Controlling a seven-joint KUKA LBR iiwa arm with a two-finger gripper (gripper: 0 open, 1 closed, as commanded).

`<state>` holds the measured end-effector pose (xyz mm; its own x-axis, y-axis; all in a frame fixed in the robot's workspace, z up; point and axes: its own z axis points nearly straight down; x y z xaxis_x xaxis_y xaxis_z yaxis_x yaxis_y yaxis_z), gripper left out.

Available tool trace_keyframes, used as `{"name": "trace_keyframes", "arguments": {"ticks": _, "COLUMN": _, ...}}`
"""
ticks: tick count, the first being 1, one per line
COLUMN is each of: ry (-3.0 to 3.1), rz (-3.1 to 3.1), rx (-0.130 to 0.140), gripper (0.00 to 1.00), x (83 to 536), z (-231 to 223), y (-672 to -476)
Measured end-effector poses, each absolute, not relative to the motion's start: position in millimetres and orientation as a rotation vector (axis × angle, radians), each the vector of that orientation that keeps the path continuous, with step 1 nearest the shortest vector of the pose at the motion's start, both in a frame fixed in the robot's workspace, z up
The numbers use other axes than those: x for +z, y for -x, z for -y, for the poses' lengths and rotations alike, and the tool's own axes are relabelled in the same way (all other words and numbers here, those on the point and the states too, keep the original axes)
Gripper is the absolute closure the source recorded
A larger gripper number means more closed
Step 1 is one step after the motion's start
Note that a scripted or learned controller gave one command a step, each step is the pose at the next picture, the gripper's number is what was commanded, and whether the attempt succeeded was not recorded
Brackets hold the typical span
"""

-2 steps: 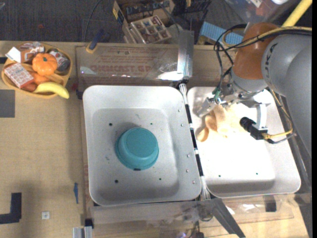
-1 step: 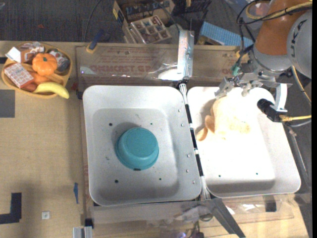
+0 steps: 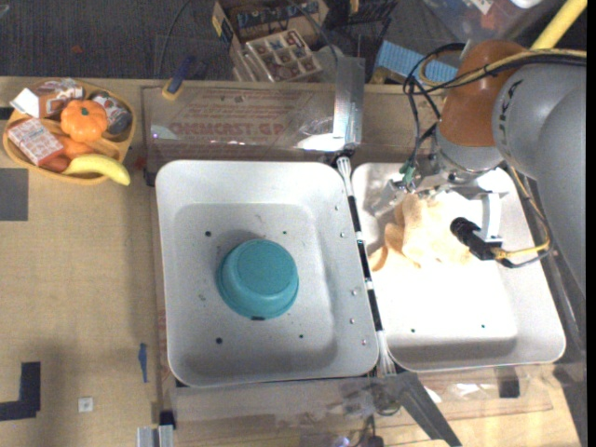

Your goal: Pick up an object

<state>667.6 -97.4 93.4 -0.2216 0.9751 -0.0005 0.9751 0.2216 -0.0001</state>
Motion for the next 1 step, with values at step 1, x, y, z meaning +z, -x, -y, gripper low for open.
{"name": "trace_keyframes", "arguments": {"ticks": 1, "ry": -1.961, "rz": -2.454, "rx": -0.001, "gripper": 1.00, "x": 101.0, "z": 98.3, "y": -668.3}}
